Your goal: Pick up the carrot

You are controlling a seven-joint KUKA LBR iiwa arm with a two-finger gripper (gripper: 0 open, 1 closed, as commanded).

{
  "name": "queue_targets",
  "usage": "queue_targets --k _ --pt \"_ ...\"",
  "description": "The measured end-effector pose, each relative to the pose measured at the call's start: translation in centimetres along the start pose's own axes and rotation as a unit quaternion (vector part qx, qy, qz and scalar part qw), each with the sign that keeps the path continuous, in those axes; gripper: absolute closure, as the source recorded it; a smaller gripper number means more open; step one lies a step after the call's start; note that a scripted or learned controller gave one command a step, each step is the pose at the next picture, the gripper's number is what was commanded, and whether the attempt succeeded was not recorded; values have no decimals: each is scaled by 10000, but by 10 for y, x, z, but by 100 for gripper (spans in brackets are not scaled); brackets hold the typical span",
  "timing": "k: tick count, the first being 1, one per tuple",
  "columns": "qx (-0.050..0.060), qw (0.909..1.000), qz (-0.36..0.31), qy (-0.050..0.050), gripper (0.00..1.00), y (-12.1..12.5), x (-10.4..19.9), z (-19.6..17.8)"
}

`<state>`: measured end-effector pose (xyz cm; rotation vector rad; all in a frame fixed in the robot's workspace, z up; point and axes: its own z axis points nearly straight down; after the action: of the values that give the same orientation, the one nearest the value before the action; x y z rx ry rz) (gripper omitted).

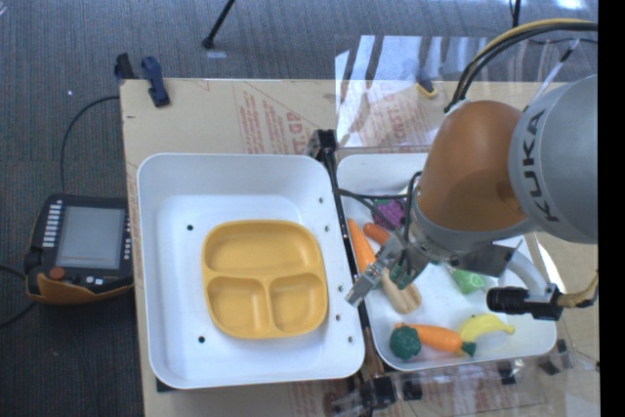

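Two shallow white bins sit side by side on the worktop point(234, 112). The carrot point(360, 244) lies in the right bin point(547, 332), along its left edge. The jaws point(383, 276) hang just beside its near end; whether they are apart or together cannot be told. The carrot looks like a light, rigid, smooth toy, so a grip across its thicker middle seems best. The left bin point(176, 210) holds a yellow divided tray point(264, 276). Dark carpet surrounds the worktop.
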<state>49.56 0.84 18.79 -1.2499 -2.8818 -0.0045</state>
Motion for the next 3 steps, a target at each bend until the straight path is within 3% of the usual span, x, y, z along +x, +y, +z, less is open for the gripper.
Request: queue_targets --k 1,2,3 --pt "28 9931 1172 7 0 35 -35 2" --pt "27 9776 2104 2 0 44 -63 2" --pt "52 9687 2482 26 0 29 18 3"
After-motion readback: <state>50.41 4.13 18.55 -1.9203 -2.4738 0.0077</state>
